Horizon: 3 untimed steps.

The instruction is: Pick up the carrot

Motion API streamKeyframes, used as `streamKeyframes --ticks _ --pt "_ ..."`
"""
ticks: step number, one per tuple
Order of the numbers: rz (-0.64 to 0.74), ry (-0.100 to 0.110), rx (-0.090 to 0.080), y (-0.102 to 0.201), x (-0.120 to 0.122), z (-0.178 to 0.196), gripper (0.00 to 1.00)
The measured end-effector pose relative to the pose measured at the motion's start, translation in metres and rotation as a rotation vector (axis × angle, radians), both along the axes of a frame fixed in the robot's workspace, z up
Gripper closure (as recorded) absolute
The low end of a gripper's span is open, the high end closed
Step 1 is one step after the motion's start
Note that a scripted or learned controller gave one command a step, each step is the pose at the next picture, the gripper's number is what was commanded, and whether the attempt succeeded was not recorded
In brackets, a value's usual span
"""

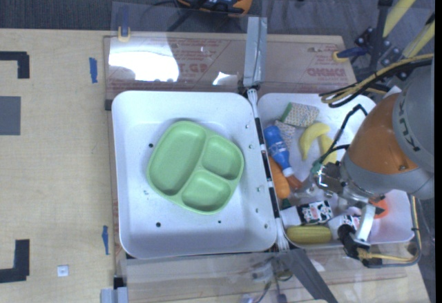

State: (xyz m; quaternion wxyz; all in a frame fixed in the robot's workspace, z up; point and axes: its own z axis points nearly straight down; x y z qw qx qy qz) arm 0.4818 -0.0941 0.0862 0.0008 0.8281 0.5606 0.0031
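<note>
The carrot (280,181) is a short orange piece lying against the left wall of the right bin (404,226), just below a blue bottle (276,145). My gripper (322,184) hangs low over the bin's middle, a little to the right of the carrot, under the arm's orange band (376,151). The arm's body covers part of the bin behind it. Nothing can be made out in the gripper's grasp.
A yellow banana (312,137) and a speckled sponge (299,114) lie at the back of the right bin. A yellow-green corn-like piece (309,233) and a black-and-white box (315,212) sit at its front. The left bin (131,157) bears a green divided plate (195,165).
</note>
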Motion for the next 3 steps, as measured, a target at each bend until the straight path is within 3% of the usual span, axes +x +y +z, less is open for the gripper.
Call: streamKeyframes --ticks 1,2,3 --pt "-0.257 -0.001 -0.001 0.002 0.000 0.000 0.00" --pt "-0.120 0.000 -0.001 -0.004 0.000 0.000 0.00" --pt "-0.157 0.002 -0.001 -0.030 0.021 0.000 0.00"
